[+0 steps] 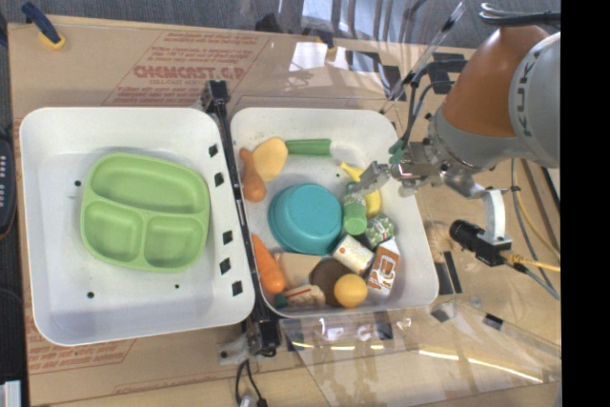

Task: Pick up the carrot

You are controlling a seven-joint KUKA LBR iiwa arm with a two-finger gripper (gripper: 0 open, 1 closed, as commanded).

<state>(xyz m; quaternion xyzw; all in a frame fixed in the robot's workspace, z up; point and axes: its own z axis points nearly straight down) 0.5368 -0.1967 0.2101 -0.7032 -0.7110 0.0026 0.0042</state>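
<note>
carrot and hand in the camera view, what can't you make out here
- Carrot: its lower tip, blurred into the items beside it at the right bin wall.
- Hand: whether open or shut; too small and blurred against the clutter.
- Small carton: label too small to read.

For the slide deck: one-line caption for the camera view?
Claw hovers over the cluttered right bin; carrot lies at its left wall.

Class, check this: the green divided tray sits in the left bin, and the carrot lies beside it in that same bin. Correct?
Not quite. The carrot lies in the right bin, against its left wall, as the camera view shows. The green divided tray does sit in the left bin.
</note>
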